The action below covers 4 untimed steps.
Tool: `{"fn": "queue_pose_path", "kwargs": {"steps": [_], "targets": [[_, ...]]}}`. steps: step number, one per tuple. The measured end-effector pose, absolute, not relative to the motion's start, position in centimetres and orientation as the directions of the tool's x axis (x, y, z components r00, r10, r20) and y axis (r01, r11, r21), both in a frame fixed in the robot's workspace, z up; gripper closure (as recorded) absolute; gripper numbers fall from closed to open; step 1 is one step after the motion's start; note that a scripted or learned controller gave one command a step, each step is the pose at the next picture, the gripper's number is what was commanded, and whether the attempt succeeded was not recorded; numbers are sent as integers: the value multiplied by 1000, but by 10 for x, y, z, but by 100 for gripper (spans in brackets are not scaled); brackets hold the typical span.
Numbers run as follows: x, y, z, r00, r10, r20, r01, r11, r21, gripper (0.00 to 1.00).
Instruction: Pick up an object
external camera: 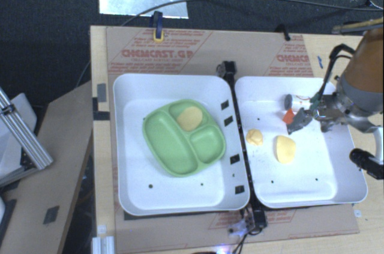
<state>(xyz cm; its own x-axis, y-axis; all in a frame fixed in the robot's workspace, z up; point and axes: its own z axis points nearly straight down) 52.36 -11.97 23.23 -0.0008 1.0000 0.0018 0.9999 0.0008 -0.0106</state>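
- Pincer [298,120] low in the right bin [342,187], just above the larger yellow lump [285,149]; whether apart or together, cannot tell.
- Smaller yellow lump [255,137] beside that one, likely loose for picking.
- Green tray [180,151] well left.

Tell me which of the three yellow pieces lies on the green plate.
The pale yellow piece in the green plate's upper compartment; the other two lie in the right bin.

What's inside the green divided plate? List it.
One yellow piece sits in an upper compartment of the green divided plate, in the left bin. The other compartments show bare green. Whatever lies under the plate is covered.
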Motion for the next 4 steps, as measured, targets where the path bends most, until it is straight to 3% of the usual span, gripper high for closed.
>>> {"fn": "queue_pose_path", "kwargs": {"steps": [1,4], "targets": [[526,-119,238,-4,1000,0,1000,4,2,0],[535,-112,90,-1,1000,2,1000,1,-4,0]]}}
